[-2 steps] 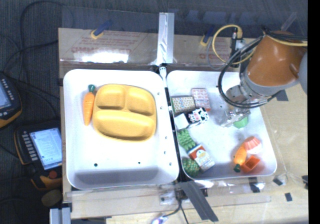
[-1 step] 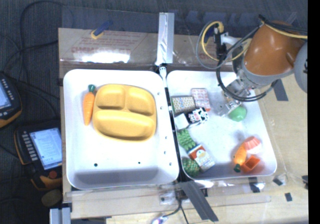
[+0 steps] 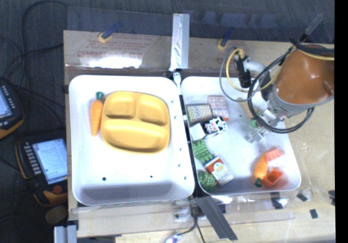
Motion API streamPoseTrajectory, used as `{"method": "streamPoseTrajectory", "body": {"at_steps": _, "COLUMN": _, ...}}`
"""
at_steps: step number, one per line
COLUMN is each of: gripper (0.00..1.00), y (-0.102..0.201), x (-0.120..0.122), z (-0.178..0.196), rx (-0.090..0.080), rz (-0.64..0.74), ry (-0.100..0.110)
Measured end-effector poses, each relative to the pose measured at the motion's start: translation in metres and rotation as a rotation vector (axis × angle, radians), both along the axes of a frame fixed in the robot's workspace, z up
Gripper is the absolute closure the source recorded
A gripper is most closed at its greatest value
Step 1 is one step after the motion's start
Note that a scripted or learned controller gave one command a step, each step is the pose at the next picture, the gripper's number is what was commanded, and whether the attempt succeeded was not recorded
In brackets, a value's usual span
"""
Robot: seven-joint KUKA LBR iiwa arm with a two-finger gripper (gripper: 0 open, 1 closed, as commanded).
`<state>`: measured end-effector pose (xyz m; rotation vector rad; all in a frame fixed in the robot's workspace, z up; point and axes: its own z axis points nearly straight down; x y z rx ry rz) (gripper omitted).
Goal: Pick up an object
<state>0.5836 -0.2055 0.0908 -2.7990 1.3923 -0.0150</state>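
Your gripper [image 3: 255, 134] sits low over the right bin [image 3: 293, 182], on bare floor; you cannot tell how it is set. Nearest it lies an orange carrot [image 3: 262, 167] by an orange block [image 3: 273, 176] in the front right corner. A spotted cube [image 3: 215, 125], two patterned cards [image 3: 206, 109], green pieces [image 3: 202, 152] and a small carton [image 3: 219, 170] crowd the divider side. In the left bin [image 3: 81, 182], a yellow tray [image 3: 135, 121] and another carrot [image 3: 96, 114].

The arm [image 3: 302, 81] reaches in from the right, its hand [image 3: 255, 134] pointing down, low and leftward.
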Motion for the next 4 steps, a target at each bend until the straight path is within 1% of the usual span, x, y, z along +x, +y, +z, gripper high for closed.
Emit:
{"method": "streamPoseTrajectory", "body": {"at_steps": 1, "gripper": 0.00, "y": 0.006, "x": -0.002, "z": -0.001, "rx": 0.008, "rz": 0.005, "ry": 0.011}}
{"method": "streamPoseTrajectory", "body": {"at_steps": 2, "gripper": 0.00, "y": 0.002, "x": -0.070, "z": -0.001, "rx": -0.008, "rz": 0.297, "ry": -0.010}}
{"method": "streamPoseTrajectory", "body": {"at_steps": 3, "gripper": 0.00, "y": -0.008, "x": -0.081, "z": -0.002, "rx": -0.009, "rz": 0.517, "ry": -0.006}}
{"method": "streamPoseTrajectory", "body": {"at_steps": 4, "gripper": 0.00, "y": 0.017, "x": -0.006, "z": -0.004, "rx": -0.014, "rz": 0.555, "ry": 0.008}}
